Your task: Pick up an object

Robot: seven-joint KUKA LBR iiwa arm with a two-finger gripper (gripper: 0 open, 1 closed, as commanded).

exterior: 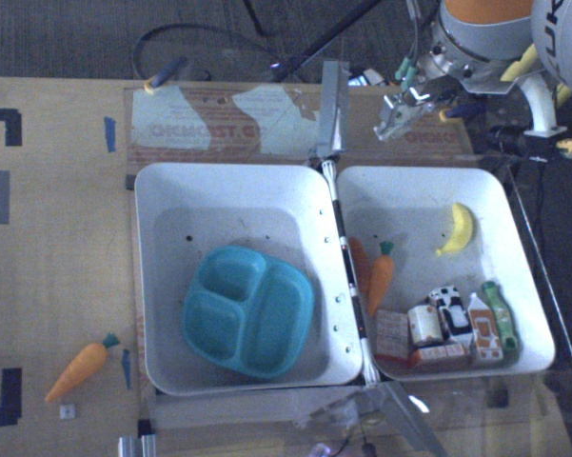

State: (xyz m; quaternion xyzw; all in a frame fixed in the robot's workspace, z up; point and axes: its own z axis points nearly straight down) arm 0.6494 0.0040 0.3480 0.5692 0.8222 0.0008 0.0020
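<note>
White packets and small cartons (447, 329) crowd the lower right bin (528, 255), touching one another. Higher in the frame a carrot (380, 276) leans by the divider, and a banana (457, 228) lies apart, the easiest pick. At upper right the gripper (400, 112) hangs beyond the rim, holding nothing, fingers apparently parted. Best to descend squarely across the banana's narrow width.

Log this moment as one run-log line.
gripper: above far edge of right bin, holding nothing | banana, carrot, cartons: in right bin | plate: in left bin | second carrot: on bench
</note>
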